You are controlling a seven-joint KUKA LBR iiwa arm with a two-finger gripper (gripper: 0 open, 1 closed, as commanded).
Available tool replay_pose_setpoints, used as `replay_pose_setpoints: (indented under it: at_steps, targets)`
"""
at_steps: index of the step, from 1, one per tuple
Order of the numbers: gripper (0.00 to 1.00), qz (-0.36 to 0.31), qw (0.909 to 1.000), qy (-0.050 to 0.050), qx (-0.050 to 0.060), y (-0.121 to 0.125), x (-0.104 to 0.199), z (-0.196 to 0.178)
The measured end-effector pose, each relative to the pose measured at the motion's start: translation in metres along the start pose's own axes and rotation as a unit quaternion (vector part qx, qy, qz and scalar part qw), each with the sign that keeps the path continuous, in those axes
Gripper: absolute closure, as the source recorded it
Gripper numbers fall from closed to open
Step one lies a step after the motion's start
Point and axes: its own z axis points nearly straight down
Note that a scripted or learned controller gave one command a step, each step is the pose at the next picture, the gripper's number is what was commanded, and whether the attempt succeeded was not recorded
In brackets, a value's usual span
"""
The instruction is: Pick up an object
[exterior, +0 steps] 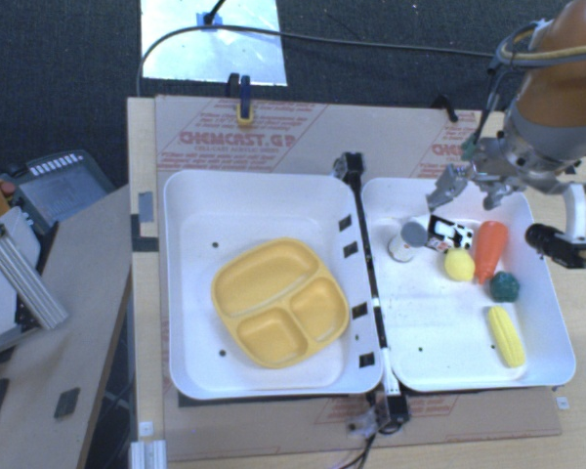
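Two white bins sit side by side. The left bin [190, 262] holds a yellow divided plate [278, 301]. The gripper [472, 189] hangs over the far end of the right bin [537, 360], fingers apart and holding nothing. Below it lie a carrot [490, 248], an ear of corn [506, 335], a small grey-and-white can [407, 240], a black-and-white toy [449, 233], a lemon [459, 264] and a dark green ball [505, 285].

The bench [303, 130] bears two white bins side by side: left bin [186, 262]; right bin [547, 350].
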Motion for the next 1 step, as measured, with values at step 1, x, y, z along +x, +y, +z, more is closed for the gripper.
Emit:
replay_pose_setpoints:
  at_steps: [1]
  targets:
    - [0.00, 0.000, 1.0000, 0.000, -0.002, 0.0010, 0.0001, -0.0022]
